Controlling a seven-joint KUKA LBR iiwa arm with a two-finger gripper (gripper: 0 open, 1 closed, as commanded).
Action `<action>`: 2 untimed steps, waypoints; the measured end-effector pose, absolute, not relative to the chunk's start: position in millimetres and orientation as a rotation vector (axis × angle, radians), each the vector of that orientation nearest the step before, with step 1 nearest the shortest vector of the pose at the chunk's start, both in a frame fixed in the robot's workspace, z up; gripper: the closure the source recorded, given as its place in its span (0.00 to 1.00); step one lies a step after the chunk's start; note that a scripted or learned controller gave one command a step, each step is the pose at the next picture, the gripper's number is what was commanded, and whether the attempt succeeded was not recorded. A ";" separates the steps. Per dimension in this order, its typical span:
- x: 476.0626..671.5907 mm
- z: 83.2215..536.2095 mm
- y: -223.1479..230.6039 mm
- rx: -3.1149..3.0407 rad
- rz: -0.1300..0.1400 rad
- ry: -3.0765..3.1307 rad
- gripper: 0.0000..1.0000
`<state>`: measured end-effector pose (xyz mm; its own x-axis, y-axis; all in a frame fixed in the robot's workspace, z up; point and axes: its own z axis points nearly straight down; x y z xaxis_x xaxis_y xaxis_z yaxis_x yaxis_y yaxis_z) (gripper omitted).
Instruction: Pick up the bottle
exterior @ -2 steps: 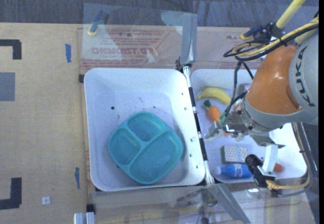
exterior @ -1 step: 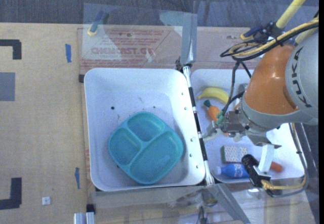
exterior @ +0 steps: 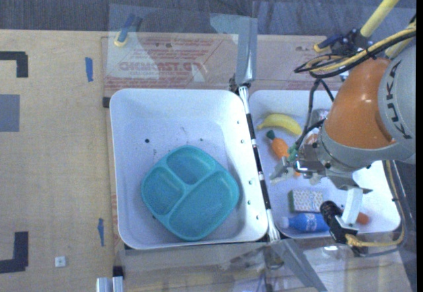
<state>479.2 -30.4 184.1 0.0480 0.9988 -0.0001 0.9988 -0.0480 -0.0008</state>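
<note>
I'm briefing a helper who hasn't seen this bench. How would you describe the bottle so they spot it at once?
Look in the right bin, the one the grey and orange arm hangs over. Along its near edge lies the bottle, on its side, just below a small speckled sponge. It is the only blue thing there; the banana and carrot lie farther back.

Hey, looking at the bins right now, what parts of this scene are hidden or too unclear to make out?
- Gripper: small and blurred in the camera view; finger state unclear.
- Blue bottle: its right end is covered by a black arm fitting.
- Right bin: much of its floor lies under the arm's orange band.
- White item with orange tip: too small to identify.
- Carrot: lower end blurs into the gripper.
</note>
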 end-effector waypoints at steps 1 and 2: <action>479.2 197.6 -92.3 -2.171 0.000 -2.273 0.00; 478.9 131.1 -113.6 -2.024 0.000 -2.401 0.00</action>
<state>478.9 -113.6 131.1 -0.1690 0.9856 0.0007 0.9856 0.1690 -0.0006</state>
